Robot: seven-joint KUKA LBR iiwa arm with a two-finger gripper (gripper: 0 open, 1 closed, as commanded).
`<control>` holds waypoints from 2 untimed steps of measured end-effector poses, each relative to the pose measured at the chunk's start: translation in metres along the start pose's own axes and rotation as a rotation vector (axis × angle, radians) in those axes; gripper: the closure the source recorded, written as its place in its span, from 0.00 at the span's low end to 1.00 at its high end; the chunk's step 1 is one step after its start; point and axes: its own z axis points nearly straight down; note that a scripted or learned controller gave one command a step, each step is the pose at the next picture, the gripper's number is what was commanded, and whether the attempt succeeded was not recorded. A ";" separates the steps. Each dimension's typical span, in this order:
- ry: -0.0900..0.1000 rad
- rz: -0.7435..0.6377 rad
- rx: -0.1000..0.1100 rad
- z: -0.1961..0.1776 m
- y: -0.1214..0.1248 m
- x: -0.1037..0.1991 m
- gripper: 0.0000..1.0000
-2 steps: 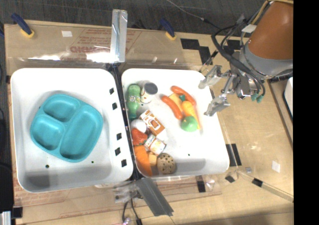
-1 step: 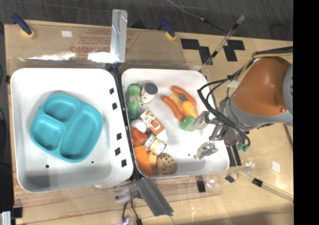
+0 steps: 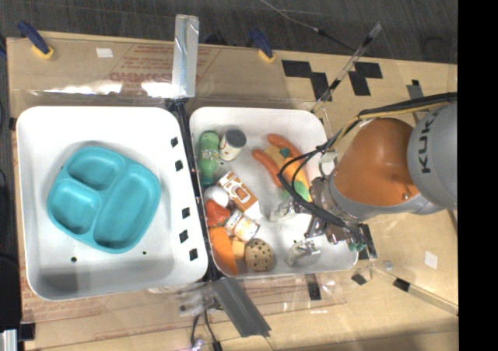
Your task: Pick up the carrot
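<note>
White plastic forms both shallow bins on the bench. Within the left bin (image 3: 47, 256) lies a teal divided plate (image 3: 103, 198) with three compartments, set toward the bin's left half.

Within the right bin (image 3: 257, 117) sits a crowd of toy food. The carrot (image 3: 267, 165), a slim orange piece, lies slantwise in the upper middle of that bin, its upper end toward the top edge and its lower end toward the bin's centre. Just beside it on the right lies a second orange piece (image 3: 282, 143), shorter and curved. Near the bin's upper left corner stands a green can (image 3: 208, 156), with a small grey round thing (image 3: 233, 139) touching its right side. Below these, along the left wall, sit a small carton with orange and white print (image 3: 239, 193), a red piece (image 3: 215, 212), an orange rounded piece (image 3: 222, 248) and a speckled brown cookie (image 3: 259, 256) near the bottom edge.

The arm (image 3: 373, 170) reaches over the bin's right edge, its orange band broad in the view, black cables looping above it. The gripper (image 3: 310, 242) hangs over the lower right part of the right bin, well apart from the carrot. Whether its jaws are spread or closed I cannot tell, as the metal parts blur together.
</note>
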 end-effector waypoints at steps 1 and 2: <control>0.001 0.357 0.000 -0.039 -0.014 -0.053 0.00; 0.000 0.208 0.000 -0.013 -0.019 -0.092 0.00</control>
